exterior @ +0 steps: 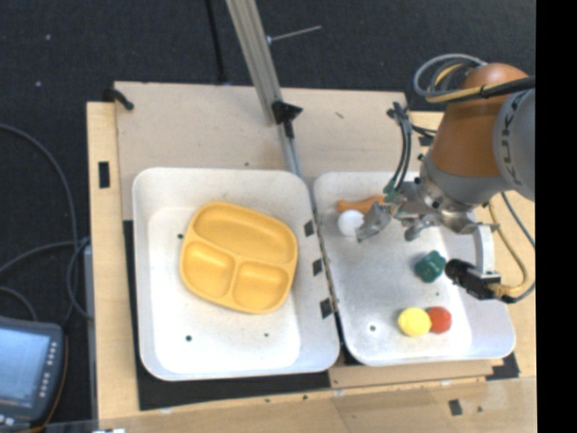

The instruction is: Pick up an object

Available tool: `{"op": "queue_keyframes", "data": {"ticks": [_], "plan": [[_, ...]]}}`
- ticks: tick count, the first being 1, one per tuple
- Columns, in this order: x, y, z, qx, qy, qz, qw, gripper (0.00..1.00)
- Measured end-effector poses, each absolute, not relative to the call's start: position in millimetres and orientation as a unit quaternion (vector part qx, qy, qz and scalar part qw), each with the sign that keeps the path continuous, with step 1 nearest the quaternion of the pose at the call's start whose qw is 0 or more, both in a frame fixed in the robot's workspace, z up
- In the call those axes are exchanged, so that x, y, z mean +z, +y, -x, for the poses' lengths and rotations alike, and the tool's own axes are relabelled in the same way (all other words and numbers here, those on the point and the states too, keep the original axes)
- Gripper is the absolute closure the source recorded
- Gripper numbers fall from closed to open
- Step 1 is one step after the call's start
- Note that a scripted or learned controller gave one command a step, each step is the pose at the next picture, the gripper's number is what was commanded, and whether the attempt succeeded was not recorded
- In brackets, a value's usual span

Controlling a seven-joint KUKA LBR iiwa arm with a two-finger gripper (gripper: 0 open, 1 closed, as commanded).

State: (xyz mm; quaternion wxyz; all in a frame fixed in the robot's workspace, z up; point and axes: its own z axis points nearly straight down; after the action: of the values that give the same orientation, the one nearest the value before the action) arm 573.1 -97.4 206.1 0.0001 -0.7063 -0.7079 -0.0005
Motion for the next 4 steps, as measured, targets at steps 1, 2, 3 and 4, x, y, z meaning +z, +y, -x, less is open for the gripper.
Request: {"op": "queue_keyframes", "data": {"ticks": [1, 2, 3, 4], "plan": [[206, -97, -573.2, -0.0007, -0.707, 0.707, 0.0, 0.0], [157, -98, -563.0, 0.0018, -0.707, 0.707, 0.001, 0.0], [104, -99, -562.0, 0.0019, -0.707, 0.708, 0.001, 0.0], [118, -100, -563.8, -0.001, -0.704, 0.71, -0.001, 1.0]]}}
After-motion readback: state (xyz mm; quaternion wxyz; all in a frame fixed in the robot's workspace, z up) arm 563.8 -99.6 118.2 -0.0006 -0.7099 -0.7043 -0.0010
